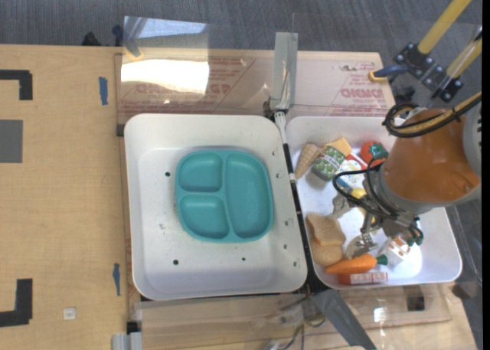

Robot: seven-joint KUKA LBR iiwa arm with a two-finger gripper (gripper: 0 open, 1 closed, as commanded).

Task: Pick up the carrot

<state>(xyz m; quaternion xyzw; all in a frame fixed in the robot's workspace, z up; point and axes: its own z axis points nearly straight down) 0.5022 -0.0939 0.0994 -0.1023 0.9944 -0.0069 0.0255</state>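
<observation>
In the right-hand bin (440,260), near its front wall, we find the carrot (351,266) lying flat on the white floor with its long axis roughly parallel to that wall. A small flat packet with red print (366,278) lies just beside it on the front side, and a bread slice (325,237) rests close to its left end. The arm (425,158) — grey with an orange band — reaches in from the right and hangs over the middle of this bin, with the gripper (366,240) low above the floor and just behind the carrot. We cannot tell whether its jaws stand apart or together, since the wrist and cabling mask them from this slanted vantage. We see nothing orange raised off the floor, so we judge that the carrot has not been lifted. Toward the back of the same bin lie a cone-shaped toy (306,158), a green can (330,161) and a red item (374,150), all well apart from the carrot. The left-hand bin (145,210) holds a teal divided plate (226,194).

We read the approach as largely made — what is left is alignment over the carrot, the closing grip and the lift itself.
</observation>
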